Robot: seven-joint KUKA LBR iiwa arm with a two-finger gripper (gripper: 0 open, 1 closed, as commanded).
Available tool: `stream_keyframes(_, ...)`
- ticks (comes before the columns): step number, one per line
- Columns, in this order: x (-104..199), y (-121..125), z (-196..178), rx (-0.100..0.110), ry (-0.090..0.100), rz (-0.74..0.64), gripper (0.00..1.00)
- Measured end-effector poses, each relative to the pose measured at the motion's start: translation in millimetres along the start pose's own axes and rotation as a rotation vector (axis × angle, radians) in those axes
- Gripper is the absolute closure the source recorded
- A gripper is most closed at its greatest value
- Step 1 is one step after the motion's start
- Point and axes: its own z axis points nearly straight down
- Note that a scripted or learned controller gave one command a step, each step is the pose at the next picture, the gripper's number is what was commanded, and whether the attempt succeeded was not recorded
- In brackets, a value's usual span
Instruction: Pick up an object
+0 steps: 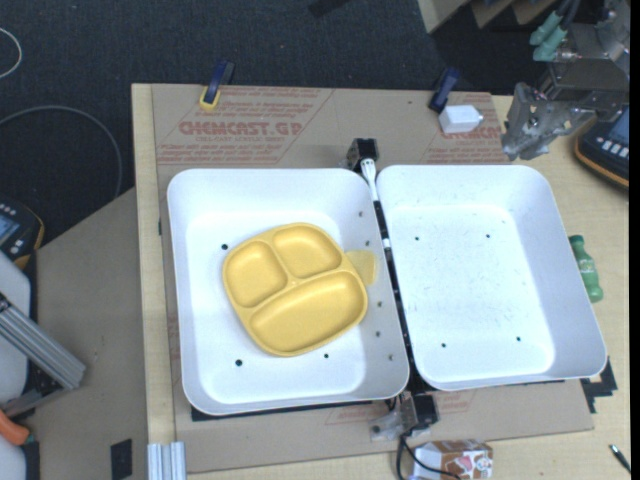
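**Wide plate, poor view of the tool**

Over the bench's far right corner hangs the gripper (535, 128), well apart from the yellow plate (295, 288) lying in the left bin (190, 268). That plate is broad and shallow, so a grasp could slip off its rim. Whether the tool is apart or together I cannot tell; it looks blurred, perhaps partly cut off.
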Motion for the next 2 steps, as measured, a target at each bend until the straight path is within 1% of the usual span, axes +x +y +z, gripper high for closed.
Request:
stream_keyframes(1, 14, -3, 122, 0.018, 0.0, 0.004, 1.0)
stream_keyframes(2, 36, -2, 130, 0.012, 0.001, 0.0, 1.0)
